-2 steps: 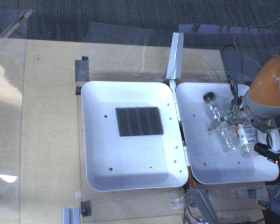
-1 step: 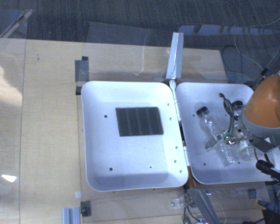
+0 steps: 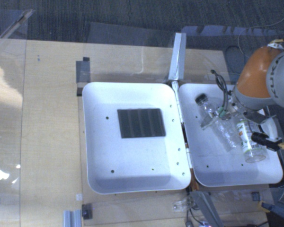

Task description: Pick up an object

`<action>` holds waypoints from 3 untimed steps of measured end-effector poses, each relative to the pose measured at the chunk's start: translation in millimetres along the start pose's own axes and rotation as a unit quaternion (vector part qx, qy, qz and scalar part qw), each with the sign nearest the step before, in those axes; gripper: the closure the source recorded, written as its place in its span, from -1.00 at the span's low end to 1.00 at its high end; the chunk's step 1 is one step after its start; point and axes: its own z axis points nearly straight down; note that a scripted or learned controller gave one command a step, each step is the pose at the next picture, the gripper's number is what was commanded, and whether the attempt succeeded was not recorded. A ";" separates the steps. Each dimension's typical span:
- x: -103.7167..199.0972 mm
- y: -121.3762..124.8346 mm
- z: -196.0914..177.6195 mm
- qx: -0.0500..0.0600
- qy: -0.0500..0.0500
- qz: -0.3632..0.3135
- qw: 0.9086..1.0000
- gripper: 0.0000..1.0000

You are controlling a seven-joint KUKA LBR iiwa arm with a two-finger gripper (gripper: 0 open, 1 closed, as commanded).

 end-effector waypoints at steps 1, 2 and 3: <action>-21.8 39.7 5.0 0.046 0.034 -0.063 0.996 -1.00; -58.7 32.5 -1.7 0.022 0.026 -0.186 0.982 -1.00; -56.5 36.5 -12.8 0.018 0.025 -0.189 0.981 1.00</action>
